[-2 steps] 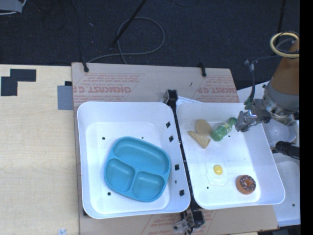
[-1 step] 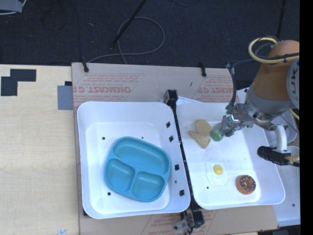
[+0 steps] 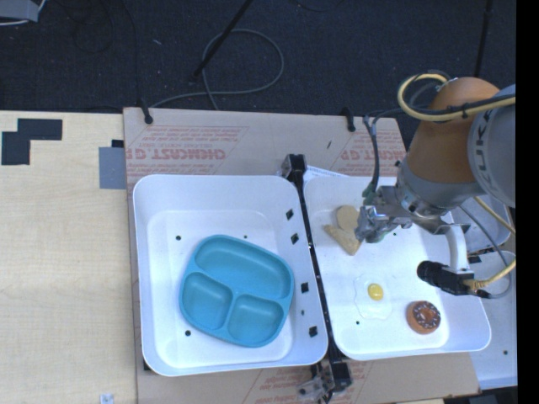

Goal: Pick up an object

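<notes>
Pale wooden tabletop (image 3: pixel 59 251) carries two glossy white bins. Left bin (image 3: pixel 160 200) holds a blue compartment plate (image 3: pixel 236 289). In the right bin (image 3: pixel 455 335), the gripper (image 3: pixel 368 228) touches a tan bread piece (image 3: pixel 345 228); nearer lie a fried egg (image 3: pixel 374 297) and a donut (image 3: pixel 424 316).

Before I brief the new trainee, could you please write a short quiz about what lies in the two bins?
1. True or false: the blue three-compartment plastic plate lies in the left white bin.
2. Which item lies nearest the gripper? A) tan bread-like piece B) fried egg toy C) round brown sprinkled doughnut toy
3. How many items lie in the right white bin?

Key: 1 true; 2 A; 3 three.
</notes>
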### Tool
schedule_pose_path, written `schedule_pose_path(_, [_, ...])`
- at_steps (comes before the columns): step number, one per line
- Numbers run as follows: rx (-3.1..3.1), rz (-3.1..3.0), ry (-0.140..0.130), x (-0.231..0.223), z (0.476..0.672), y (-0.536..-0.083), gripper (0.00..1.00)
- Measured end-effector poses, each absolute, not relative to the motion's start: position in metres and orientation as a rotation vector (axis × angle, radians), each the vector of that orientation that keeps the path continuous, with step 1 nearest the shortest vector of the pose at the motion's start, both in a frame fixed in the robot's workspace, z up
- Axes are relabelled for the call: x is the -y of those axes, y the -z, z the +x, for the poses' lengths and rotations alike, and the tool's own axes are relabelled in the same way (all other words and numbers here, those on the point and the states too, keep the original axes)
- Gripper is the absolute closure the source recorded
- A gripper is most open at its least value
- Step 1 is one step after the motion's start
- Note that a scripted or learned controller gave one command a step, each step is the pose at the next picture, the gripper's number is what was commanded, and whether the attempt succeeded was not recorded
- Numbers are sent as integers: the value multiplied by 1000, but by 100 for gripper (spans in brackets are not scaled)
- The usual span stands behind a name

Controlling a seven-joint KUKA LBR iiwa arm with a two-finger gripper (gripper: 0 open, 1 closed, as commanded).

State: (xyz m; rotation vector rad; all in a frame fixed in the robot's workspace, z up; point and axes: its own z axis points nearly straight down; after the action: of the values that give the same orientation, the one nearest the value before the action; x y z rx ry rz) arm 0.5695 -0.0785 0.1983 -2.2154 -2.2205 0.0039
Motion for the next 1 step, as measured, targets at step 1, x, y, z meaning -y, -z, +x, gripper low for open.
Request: schedule_pose_path(1, [2222, -2213, -3, 22, 553, -206, 100])
